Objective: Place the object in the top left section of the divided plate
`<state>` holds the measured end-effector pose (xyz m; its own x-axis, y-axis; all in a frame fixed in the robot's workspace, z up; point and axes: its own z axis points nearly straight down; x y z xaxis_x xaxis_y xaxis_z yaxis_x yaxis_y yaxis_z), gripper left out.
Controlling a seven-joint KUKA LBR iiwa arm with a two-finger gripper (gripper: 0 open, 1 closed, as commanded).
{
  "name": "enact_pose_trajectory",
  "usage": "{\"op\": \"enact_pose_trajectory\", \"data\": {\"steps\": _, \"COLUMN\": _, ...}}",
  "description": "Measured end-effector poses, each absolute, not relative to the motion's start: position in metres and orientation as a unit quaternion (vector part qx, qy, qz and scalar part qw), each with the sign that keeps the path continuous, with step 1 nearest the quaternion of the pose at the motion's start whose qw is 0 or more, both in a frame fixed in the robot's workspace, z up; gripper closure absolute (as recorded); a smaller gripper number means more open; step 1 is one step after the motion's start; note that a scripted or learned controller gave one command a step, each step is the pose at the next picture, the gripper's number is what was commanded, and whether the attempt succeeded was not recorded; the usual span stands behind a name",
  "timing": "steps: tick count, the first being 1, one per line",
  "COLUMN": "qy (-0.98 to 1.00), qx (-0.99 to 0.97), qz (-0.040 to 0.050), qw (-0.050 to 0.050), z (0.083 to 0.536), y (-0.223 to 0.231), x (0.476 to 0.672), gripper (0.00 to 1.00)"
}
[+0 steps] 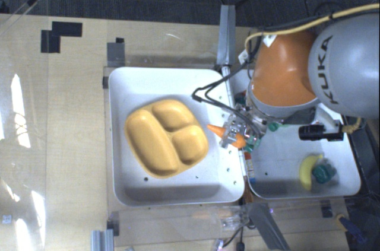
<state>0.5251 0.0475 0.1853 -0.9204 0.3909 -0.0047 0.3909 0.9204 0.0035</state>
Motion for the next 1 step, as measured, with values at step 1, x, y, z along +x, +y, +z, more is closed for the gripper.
{"op": "enact_pose_trajectory", "data": {"steps": 1, "qy": 0.98, "qx": 0.198, "qz": 0.0031, "qw": 0.006, "z": 0.1971, "y": 0.0487, "x": 0.5274, "gripper": 1.0}}
